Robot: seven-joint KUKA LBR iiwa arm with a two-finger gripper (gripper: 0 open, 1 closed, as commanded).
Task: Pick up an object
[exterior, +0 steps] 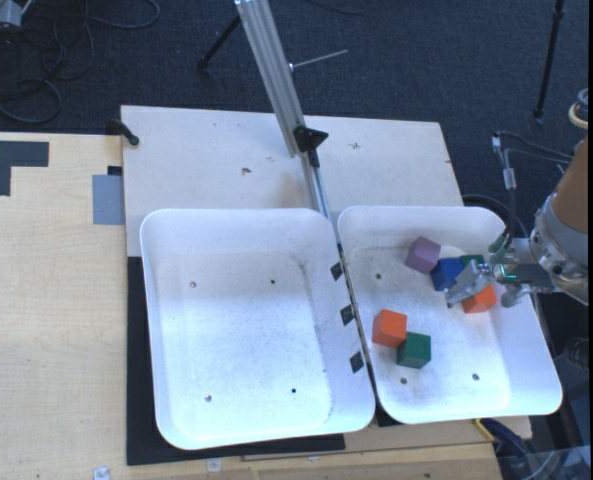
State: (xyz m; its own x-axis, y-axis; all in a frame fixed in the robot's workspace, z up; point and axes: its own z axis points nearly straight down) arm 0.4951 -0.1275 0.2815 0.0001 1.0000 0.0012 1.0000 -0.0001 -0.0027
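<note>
We are looking down on the right-hand shallow white plastic bin (536,393), and the arm's jaws (481,280) are low over its right side, right in among a cluster of small blocks. Whether the jaws are spread or closed, we cannot tell; the metal parts blur together there, and nothing is plainly clamped.

Touching or just beside the jaws sit a blue block (444,275), a green block (472,263) on its far side, and an orange block (480,300) on the near side. A purple cube (423,255) lies just left of them. Nearer the middle of the bin, an orange cube (389,327) and a dark green cube (413,350) sit touching, well apart from the arm.

These look like small, stiff, light blocks with flat faces. We judge a squeeze across two opposite flat sides the sound choice, though the crowding by the jaws could nudge neighbours or wedge two at once.

The left-hand white bin (161,268) sits alongside.
</note>
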